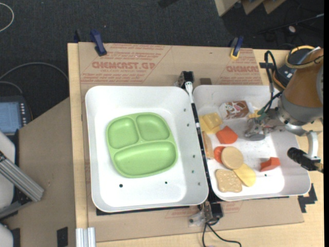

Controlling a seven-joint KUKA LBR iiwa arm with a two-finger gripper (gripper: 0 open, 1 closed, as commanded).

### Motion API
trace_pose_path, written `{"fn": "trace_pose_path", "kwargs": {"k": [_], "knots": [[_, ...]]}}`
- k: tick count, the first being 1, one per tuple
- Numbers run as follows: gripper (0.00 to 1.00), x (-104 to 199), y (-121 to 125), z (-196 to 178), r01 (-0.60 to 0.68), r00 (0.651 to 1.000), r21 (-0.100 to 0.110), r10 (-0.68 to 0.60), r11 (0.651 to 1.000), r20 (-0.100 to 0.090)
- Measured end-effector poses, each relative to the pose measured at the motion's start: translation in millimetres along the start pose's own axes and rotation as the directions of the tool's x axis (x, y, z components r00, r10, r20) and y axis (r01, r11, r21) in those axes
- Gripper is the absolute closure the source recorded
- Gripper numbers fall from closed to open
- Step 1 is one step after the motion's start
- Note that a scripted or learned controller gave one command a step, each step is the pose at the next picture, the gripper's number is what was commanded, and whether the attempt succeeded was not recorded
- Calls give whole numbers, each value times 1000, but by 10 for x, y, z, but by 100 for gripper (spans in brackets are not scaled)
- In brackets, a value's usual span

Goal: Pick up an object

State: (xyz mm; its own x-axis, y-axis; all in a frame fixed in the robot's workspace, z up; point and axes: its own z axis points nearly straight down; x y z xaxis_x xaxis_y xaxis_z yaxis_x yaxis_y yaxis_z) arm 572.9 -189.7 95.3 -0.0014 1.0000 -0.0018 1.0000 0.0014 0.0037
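Note:
The right bin (288, 187) holds several toy foods: a yellow chunk (211, 122), a red-and-white packet (234, 109), an orange-red piece (226, 135), a tan round biscuit (232, 157) lying on a red disc (219, 153), a square cracker (227, 181), a yellow wedge (246, 175) and a small red piece (270, 163). My gripper (255, 130) is low in this bin, right of the orange-red piece and below the packet. I see nothing held in it.
The left bin (97, 138) holds a green divided plate (142, 144). The grey arm with its orange band (303, 89) covers the right bin's far right side. Blue clamps (97, 41) (236, 46) sit on the cardboard's back edge.

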Motion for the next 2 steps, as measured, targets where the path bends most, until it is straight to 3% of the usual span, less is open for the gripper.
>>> {"fn": "trace_pose_path", "kwargs": {"k": [1, 2], "knots": [[100, 148, 888, -388, 1, 1000, 39, -1, 999, 3], [100, 86, 210, -868, -4, 1000, 8, 4, 1000, -3]]}}
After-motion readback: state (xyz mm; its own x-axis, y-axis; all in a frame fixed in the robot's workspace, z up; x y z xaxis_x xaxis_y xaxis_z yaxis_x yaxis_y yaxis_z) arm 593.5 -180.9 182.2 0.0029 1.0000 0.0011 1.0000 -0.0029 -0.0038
